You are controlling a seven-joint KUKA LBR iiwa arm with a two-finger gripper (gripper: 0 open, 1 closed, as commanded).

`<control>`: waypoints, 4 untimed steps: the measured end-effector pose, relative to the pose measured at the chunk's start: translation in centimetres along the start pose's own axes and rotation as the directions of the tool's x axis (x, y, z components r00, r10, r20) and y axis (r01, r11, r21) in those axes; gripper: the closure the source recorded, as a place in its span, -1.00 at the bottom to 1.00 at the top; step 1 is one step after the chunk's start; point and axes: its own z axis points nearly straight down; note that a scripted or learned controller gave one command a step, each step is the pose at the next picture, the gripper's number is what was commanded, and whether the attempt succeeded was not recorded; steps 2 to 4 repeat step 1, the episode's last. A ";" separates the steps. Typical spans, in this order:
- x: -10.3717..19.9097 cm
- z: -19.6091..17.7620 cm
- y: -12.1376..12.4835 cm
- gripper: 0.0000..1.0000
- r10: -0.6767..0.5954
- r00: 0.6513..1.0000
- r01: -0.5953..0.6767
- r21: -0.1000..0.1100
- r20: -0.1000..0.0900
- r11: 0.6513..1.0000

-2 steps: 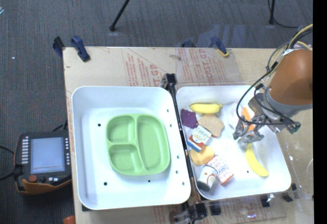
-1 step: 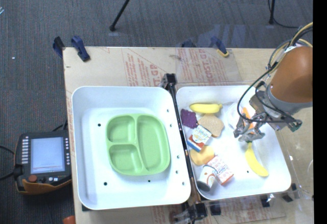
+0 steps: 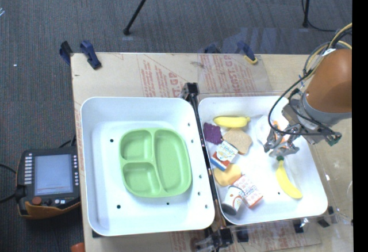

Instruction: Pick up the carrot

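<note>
In right bin (image 3: 319, 202), tool (image 3: 280, 145) gripping carrot (image 3: 279, 139)

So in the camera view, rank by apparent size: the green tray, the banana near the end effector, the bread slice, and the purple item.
Largest to smallest:
1. Green tray, far the largest.
2. Banana.
3. Bread slice.
4. Purple item, partly hidden, so unsure against the bread.

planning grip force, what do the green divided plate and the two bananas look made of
Green divided plate: likely moulded plastic, with a smooth matte pastel surface and rounded compartment walls. Bananas: probably plastic toy food, uniformly yellow with a slight sheen, though the material is not certain.
</note>
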 end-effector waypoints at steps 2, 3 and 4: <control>1.4 0.4 0.9 1.00 -0.396 0.918 0.396 -0.010 -0.017 0.918; 1.4 0.4 0.9 1.00 -0.396 0.918 0.396 -0.010 -0.017 0.918; 1.4 0.4 0.9 1.00 -0.396 0.918 0.396 -0.010 -0.017 0.918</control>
